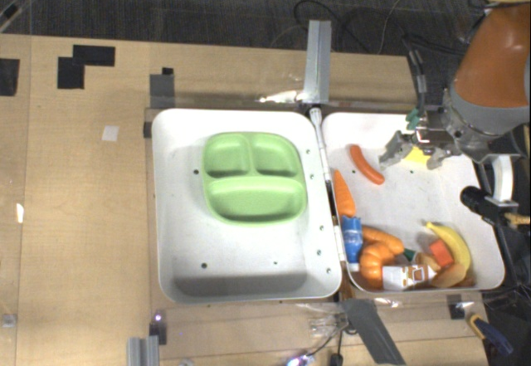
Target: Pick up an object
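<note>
Sausage, red and elongated, lies on the floor of the right bin in its upper left part, just left of and slightly below the gripper. Gripper sits low over the bin's upper middle, with a yellow item directly under it; whether the jaws are wide, narrow or closed on anything cannot be told. Right bin also contains a carrot along its left wall, a blue object, an orange piece and a banana toward the lower edge. Left bin contains a green divided plate, lying flat in its upper centre.
</note>
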Motion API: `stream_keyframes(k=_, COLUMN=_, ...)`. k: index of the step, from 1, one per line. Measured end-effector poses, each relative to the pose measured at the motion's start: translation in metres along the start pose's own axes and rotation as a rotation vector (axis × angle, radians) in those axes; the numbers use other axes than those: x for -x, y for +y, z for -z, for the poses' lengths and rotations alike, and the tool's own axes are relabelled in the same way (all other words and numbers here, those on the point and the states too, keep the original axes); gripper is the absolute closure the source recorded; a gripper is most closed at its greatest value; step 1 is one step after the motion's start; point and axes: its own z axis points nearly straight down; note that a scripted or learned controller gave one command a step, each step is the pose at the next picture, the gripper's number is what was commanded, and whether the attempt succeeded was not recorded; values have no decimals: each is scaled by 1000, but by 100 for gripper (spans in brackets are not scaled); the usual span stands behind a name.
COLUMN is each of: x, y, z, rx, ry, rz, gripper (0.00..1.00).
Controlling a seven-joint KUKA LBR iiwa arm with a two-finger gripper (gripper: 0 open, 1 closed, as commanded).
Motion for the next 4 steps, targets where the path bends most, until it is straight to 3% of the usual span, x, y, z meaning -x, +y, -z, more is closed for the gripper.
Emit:
stream_keyframes(k=1, x=9, y=58, z=-118, rx=0, ry=0, rz=177, gripper=0)
stream_keyframes(k=2, x=5, y=76, z=-160, rx=8, ry=-1, rz=211, gripper=0)
stream_keyframes(k=3, x=3, y=79, z=-148, rx=15, ry=1, rz=212, gripper=100)
stream_keyframes(k=4, x=-56, y=52, z=-63, rx=3, ry=0, rz=196, gripper=100)
